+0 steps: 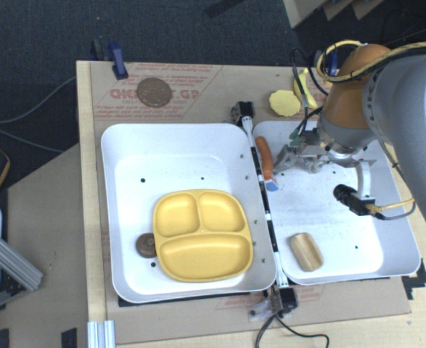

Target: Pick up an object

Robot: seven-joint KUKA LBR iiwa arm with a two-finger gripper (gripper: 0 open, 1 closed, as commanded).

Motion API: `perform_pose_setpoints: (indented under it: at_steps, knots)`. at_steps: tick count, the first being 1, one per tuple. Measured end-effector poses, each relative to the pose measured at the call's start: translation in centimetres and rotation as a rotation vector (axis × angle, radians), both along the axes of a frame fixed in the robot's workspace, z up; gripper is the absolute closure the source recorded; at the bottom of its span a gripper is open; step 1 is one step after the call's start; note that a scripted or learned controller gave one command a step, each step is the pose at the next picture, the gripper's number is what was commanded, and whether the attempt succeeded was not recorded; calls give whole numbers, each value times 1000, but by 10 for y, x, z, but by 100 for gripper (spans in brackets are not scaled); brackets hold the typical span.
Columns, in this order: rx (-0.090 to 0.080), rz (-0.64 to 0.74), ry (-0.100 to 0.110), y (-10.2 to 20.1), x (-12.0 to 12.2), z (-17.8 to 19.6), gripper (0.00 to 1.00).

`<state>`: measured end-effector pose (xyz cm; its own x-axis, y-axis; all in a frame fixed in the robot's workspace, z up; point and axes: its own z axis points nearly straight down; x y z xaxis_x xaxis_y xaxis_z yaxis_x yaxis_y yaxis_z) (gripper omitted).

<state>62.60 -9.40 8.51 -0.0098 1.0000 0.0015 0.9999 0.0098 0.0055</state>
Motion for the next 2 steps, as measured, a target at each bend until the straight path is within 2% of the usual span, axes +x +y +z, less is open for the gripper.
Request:
perform_pose_setpoints:
  at_steps: [1,2]
  knots:
    - [-3,-7,0,-4,42,0,0]
    - [-2,-9,5,3,41,0,0]
